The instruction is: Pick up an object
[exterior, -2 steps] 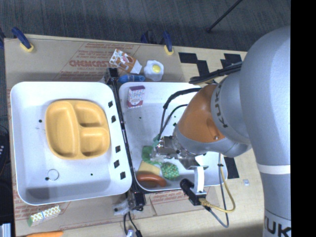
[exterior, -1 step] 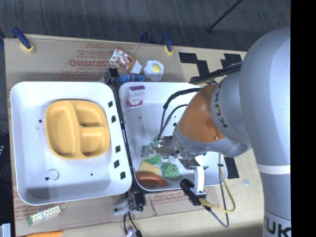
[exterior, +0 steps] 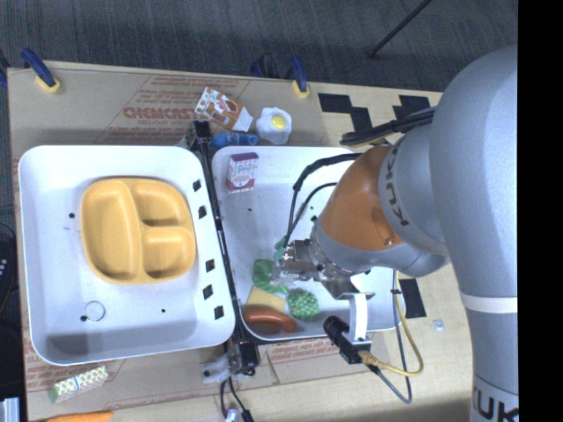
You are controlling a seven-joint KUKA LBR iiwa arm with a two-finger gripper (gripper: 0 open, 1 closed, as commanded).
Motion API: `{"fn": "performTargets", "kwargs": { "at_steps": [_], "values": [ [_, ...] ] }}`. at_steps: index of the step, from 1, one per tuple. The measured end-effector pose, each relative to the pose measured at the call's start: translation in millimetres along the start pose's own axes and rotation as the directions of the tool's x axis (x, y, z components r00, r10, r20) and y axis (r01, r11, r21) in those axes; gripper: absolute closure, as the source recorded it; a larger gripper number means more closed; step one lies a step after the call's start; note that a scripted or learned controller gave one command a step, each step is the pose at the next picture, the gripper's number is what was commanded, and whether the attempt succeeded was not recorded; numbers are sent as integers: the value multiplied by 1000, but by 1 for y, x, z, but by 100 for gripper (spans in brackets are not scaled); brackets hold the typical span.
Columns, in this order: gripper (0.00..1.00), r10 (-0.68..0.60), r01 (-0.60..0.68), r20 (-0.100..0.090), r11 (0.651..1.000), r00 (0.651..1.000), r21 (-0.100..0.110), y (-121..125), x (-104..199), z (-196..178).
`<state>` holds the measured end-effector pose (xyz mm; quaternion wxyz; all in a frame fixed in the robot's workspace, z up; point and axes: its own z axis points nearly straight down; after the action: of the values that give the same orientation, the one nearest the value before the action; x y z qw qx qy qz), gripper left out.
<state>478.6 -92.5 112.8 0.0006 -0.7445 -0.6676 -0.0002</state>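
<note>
The gripper [exterior: 286, 266] hangs low over the small green plastic toy [exterior: 264, 273] in the right white bin [exterior: 264, 170], its grip state hidden from me, so it should descend squarely before closing.

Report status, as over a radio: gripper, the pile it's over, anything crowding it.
Gripper low in right bin, over the toy food; fingers unclear. Nothing seen held. Food bunched at the bin's near wall. Yellow tray in left bin.
</note>
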Motion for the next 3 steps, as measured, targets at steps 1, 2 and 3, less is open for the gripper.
{"fn": "performTargets", "kwargs": {
  "at_steps": [1,2,3],
  "values": [
    [0,-1,1,0,1000,1000,0,0,0,0],
    [0,124,-124,-3,992,992,-1,-1,0,20],
    [100,122,-122,-2,993,993,6,-2,-1,11]
  ]
}}
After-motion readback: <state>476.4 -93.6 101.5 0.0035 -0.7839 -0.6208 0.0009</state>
